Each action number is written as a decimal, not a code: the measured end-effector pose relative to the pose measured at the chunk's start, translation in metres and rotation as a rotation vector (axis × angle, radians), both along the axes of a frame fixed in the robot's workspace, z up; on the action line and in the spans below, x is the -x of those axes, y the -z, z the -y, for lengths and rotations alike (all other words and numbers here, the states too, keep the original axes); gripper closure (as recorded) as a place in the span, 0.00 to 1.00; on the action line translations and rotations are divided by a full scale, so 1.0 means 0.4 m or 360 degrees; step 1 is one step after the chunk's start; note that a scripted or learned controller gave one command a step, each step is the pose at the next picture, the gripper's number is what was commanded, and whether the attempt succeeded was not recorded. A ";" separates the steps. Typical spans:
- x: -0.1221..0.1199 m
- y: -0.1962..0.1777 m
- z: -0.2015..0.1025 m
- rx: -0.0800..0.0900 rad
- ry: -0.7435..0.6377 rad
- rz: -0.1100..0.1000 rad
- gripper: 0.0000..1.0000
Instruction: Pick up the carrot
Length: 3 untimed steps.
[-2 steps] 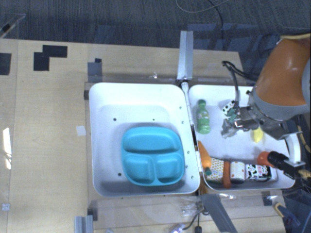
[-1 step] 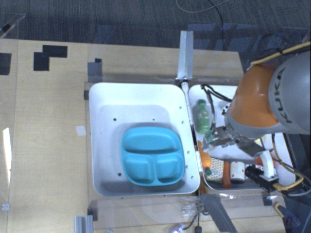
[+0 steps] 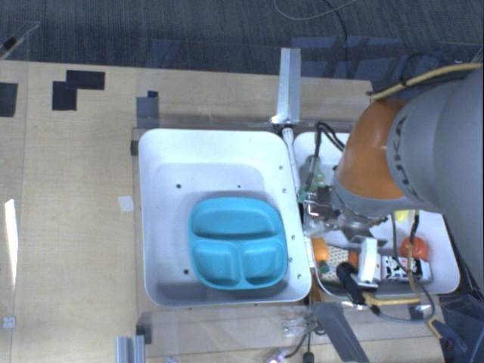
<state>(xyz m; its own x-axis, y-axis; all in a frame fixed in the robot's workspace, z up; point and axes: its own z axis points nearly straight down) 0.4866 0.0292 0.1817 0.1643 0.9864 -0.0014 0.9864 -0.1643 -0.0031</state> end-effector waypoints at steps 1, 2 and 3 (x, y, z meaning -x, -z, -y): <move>-0.014 -0.045 -0.022 0.0000 -0.0150 -0.0002 1.00; -0.013 -0.045 -0.022 0.0000 -0.0149 -0.0003 0.00; 0.000 0.001 0.129 -0.0001 -0.0183 -0.0002 0.00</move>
